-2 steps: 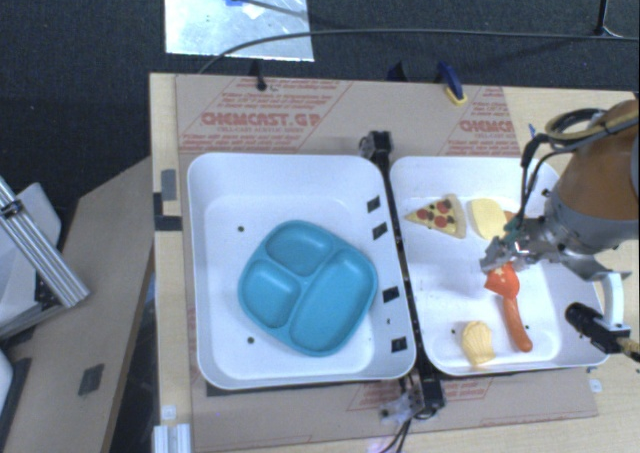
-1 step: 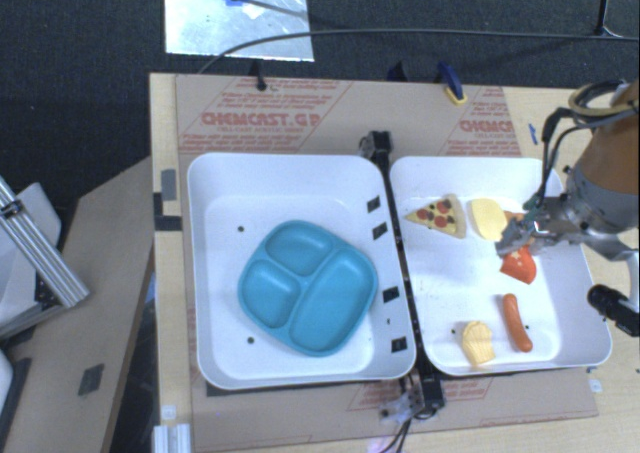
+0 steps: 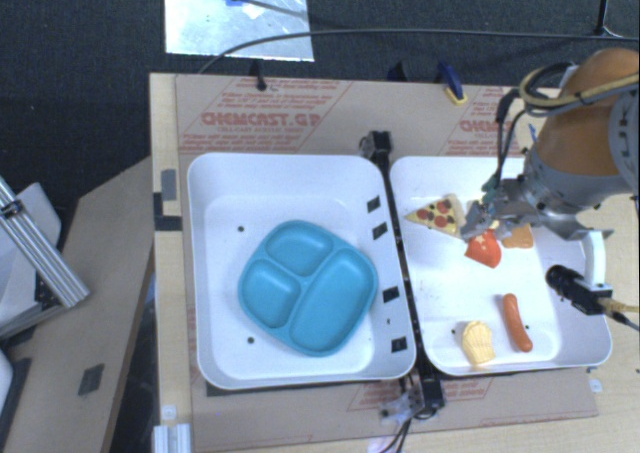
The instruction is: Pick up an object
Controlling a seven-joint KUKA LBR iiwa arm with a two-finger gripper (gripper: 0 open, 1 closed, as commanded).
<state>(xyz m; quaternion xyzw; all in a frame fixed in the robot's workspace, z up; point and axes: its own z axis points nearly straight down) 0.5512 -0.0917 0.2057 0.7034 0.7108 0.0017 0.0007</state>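
Grey two-finger hand (image 3: 481,226) over right white bin (image 3: 575,356), grip state cannot tell, red toy tomato piece (image 3: 484,250) touching at its 6 o'clock, pizza slice toy (image 3: 437,213) at 9 o'clock

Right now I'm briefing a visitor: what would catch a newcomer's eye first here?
The blue divided plate lying in the left bin stands out most. In the right bin, the gripper hangs over a red piece beside a pizza slice; a sausage lies nearer the front.
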